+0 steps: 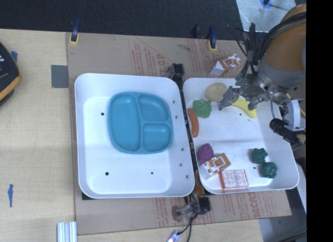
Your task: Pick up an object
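Note:
My gripper hangs over the back of the right bin, its fingers spread open. A yellow object lies right under it, partly hidden by the fingers, and nothing is held between them. Just to the left are a beige round object and a light green object. An orange carrot-like piece lies along the bin's left wall.
Toward the bin's front sit a purple cluster, a small orange-and-white packet, a red box and two dark green pieces. The left bin holds a blue divided plate. Another packet lies behind the bins.

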Robot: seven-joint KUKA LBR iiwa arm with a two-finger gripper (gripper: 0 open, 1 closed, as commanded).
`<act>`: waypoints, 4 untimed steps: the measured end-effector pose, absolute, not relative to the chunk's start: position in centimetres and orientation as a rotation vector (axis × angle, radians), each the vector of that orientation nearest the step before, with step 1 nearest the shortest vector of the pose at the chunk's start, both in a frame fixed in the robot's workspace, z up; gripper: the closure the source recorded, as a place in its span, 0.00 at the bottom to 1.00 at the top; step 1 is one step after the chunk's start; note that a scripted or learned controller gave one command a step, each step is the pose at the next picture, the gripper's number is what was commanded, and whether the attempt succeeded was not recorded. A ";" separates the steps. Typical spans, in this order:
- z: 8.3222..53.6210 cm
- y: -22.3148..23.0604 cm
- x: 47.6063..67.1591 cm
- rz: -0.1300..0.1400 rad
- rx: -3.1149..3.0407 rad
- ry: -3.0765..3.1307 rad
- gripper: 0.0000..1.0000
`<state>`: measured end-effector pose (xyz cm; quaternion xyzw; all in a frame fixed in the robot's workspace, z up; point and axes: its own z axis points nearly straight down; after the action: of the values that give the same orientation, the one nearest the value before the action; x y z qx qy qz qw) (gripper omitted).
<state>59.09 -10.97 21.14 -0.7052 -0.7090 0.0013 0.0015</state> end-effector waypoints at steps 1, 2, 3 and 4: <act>11.2 -15.4 64.8 0.009 -2.215 -2.224 0.00; 12.6 -13.1 65.6 0.004 -2.214 -2.229 0.00; 14.4 -10.4 57.7 0.005 -2.215 -2.224 0.00; 9.1 -11.7 63.7 0.005 -2.214 -2.226 0.00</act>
<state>63.71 -11.68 9.13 -0.7051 -0.7091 0.0016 0.0011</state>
